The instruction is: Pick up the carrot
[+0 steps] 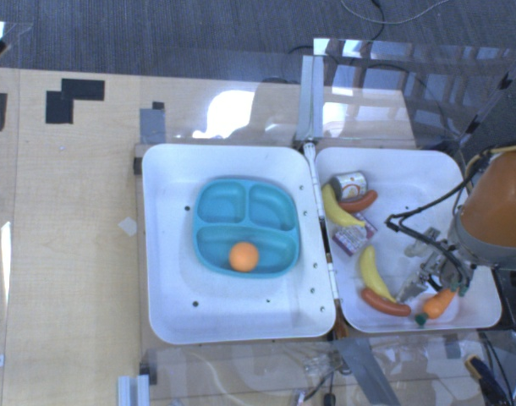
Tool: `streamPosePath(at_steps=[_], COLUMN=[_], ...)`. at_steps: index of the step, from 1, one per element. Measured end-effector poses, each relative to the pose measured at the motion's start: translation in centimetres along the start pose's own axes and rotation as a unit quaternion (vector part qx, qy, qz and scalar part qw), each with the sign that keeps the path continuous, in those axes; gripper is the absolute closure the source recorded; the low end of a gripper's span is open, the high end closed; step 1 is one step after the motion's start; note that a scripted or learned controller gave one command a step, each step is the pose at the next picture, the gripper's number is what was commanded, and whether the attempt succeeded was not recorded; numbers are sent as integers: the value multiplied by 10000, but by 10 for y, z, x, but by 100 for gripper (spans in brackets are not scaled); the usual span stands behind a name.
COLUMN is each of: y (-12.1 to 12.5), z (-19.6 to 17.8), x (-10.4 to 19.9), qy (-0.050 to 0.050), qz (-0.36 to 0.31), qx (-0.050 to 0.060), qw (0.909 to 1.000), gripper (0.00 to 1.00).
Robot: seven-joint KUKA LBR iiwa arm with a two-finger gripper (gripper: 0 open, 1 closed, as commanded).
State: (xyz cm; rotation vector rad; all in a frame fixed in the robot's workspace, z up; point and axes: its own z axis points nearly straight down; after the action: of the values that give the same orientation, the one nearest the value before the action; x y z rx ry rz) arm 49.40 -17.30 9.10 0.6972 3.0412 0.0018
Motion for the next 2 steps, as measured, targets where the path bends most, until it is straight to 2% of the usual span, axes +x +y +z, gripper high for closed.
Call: streamPosePath(at_steps=[1,2], y=[-28,-28], z=[1,0], x=[-12,-13], qy=[26,9], qz=[-579,-1859], qx=[1,-2], qw=[9983,9826], gripper=[0,0])
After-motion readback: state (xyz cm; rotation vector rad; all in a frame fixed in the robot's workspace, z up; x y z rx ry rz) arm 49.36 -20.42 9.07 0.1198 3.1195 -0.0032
